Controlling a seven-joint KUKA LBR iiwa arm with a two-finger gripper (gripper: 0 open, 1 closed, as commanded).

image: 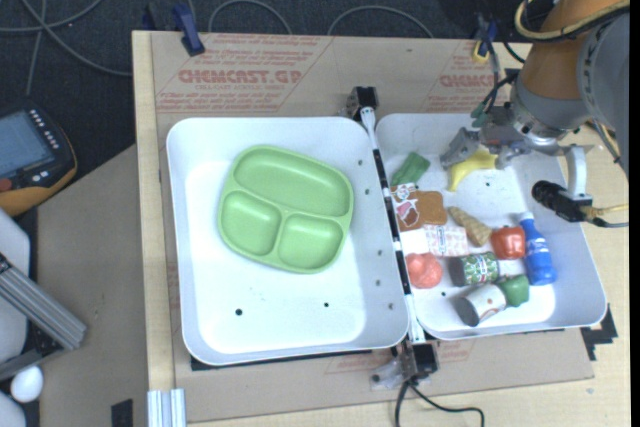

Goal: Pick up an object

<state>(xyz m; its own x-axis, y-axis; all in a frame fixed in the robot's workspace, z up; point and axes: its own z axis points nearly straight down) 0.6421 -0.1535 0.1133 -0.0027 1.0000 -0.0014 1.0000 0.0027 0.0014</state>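
My gripper (487, 151) is low over the back of the right bin (585, 300), its grey fingers spread open. A yellow banana-shaped toy (467, 171) lies right under and between them, its lower end sticking out toward the front left. I cannot tell if the fingers touch it. Nearby in the same bin lie a green strip (409, 167), a brown square piece (431, 207), a tan lump (468, 225), a red block (508, 242) and a blue bottle (537, 256).
Toward the right bin's front lie a red ball (425, 270), a green can (479, 268), a green lump (515, 290) and a grey-white cup (481, 305). The left bin (200, 300) holds a green divided plate (285, 208). A black divider rail (388, 215) runs between the bins.
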